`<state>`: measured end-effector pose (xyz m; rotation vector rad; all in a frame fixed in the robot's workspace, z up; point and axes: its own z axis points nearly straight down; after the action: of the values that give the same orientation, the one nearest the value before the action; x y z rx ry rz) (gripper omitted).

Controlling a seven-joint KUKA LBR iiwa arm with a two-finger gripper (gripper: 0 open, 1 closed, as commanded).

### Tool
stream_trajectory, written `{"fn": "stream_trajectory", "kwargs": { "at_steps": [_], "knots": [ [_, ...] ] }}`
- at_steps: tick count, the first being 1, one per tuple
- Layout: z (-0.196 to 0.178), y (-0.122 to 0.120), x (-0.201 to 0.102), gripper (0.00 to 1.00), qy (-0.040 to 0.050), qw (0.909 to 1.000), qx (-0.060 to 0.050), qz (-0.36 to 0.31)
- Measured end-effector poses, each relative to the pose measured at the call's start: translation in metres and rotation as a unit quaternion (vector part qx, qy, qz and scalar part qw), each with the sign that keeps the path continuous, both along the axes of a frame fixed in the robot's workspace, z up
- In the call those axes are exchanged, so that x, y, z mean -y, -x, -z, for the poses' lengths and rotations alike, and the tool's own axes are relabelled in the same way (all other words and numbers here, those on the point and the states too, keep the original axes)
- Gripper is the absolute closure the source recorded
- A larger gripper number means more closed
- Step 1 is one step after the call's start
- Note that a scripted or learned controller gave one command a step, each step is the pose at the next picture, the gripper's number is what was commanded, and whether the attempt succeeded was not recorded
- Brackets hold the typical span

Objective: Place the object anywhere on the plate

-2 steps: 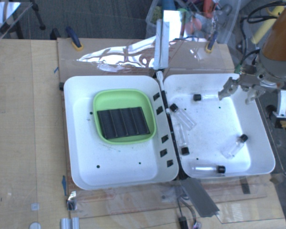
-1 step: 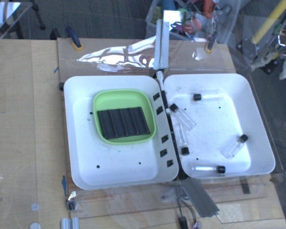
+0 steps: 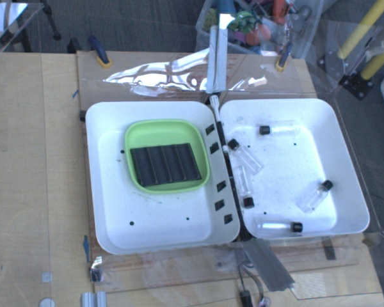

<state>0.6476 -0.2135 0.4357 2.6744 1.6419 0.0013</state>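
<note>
We see a green plate (image 3: 167, 155) in the left bin (image 3: 109, 171), a dark ridged slab (image 3: 164, 164) lying on it. Clear vials (image 3: 273, 130) with black caps lie scattered right of the plate, in the right bin (image 3: 345, 171).

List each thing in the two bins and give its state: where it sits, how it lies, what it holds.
Plate: green, in the left bin, upright, holding a dark ridged block.
Top vial: lying flat in the right bin.
Middle vials: lying together by the divider.
Right vial: lying slantwise.
Bottom vial: lying along the near wall.
</note>
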Motion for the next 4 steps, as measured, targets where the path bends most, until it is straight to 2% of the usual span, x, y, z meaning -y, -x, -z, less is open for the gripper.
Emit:
{"fn": "stream_trajectory", "kwargs": {
  "at_steps": [2, 3, 4],
  "knots": [
    [0.0011, -0.0202, -0.0006, 0.0, -0.0004, 0.9924, 0.0, 0.123],
    [0.0013, -0.0132, 0.0026, 0.0, -0.0015, 0.9826, -0.003, 0.186],
    [0.0012, -0.0134, 0.0021, 0.0, -0.0014, 0.9827, -0.003, 0.185]
  ]
}}
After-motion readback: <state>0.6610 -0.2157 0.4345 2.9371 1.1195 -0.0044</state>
